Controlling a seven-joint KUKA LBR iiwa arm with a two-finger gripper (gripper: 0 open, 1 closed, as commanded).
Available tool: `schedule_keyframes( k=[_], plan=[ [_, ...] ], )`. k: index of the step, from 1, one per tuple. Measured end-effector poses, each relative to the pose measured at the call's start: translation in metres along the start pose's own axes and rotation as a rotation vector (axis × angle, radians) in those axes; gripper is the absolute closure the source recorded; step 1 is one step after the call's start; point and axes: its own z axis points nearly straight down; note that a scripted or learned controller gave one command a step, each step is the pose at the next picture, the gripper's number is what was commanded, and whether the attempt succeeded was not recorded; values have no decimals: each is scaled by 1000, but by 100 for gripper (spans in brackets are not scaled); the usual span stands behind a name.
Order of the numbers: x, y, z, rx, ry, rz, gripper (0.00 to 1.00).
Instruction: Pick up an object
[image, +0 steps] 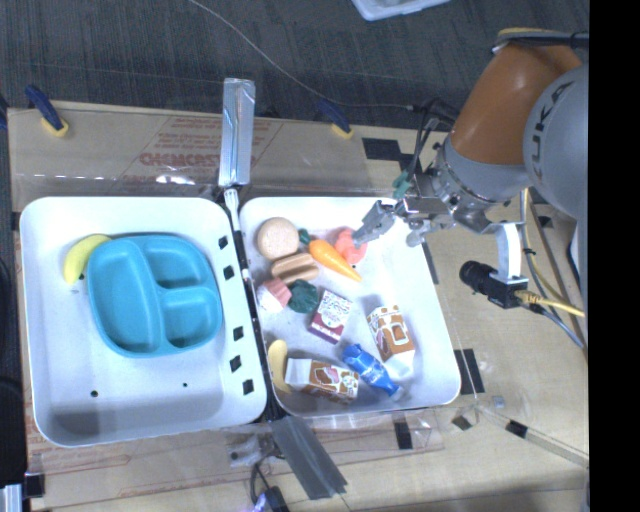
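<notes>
Carrot (333, 256) — light, stiff, slick plastic by its look — wants gripping mid-body; the jaws' (366, 232) state I cannot tell.

blue divided tray (155, 295) and a banana (80, 255) lie in the left bin (120, 415) — touching.

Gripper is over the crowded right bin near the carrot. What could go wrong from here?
The gripper hangs beside the orange toy carrot and small pink toy, which touch; closing there could catch both or neither. The carrot also leans on the tan hot-dog bun, so a nudge could shift the pile.
</notes>
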Motion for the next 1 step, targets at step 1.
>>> schedule_keyframes(
  k=[1],
  plan=[
    [34, -44, -21, -1, 0, -158, 0]
  ],
)
